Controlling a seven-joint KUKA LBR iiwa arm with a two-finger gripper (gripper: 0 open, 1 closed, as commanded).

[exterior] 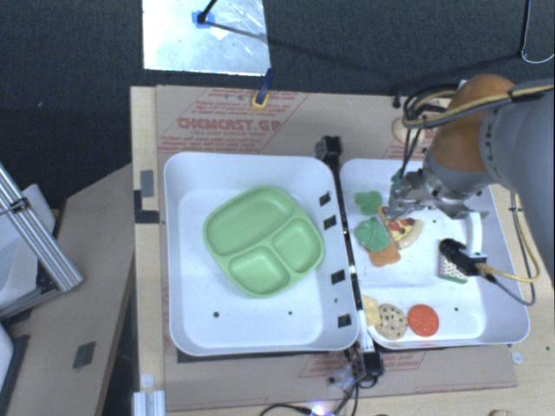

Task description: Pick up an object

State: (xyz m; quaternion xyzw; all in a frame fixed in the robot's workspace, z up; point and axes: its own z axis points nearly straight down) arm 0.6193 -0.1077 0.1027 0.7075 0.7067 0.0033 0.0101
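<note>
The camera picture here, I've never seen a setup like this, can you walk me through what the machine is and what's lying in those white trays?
One camera looks down at a slant on a bench. The grey machine with the orange band is a robot arm reaching in from the right; its gripper is low over the right bin. That bin holds toy food: two green leafy pieces, a pizza slice, a cookie and a red round piece. The left bin holds a green divided plate. Whether anything is gripped cannot be told.

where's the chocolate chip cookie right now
The cookie lies in the right bin, near its front left corner, just left of the red disc.
</note>
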